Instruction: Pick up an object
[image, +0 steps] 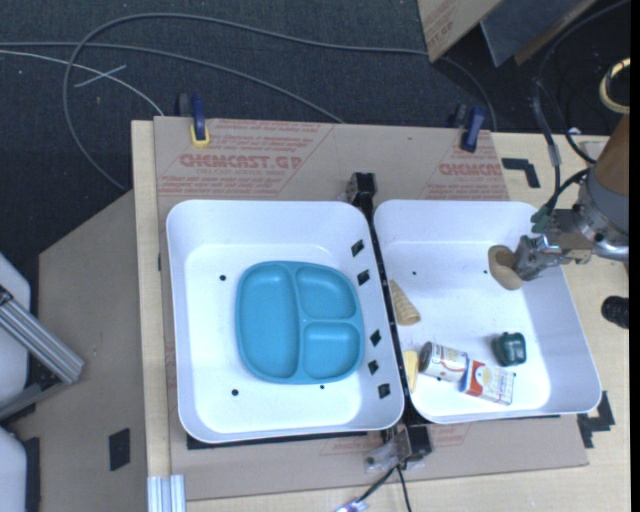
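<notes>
My gripper (527, 258) reaches in from the right over the far right part of the right bin (450, 225). A tan rounded object (502, 266) sits right at its tip, touching or just under it; whether it is gripped is unclear. A tan cone-shaped piece (404, 301) lies against the bin's left wall. A white and red tube (466, 370) lies near the front, with a small dark green object (510, 348) to its right.
The left bin (200, 240) holds a blue divided plate (298, 322). Black clips run along the divider (372, 290) between the bins. Blue clamps (199, 118) hold the cardboard base at the back. Cables lie on the dark floor behind.
</notes>
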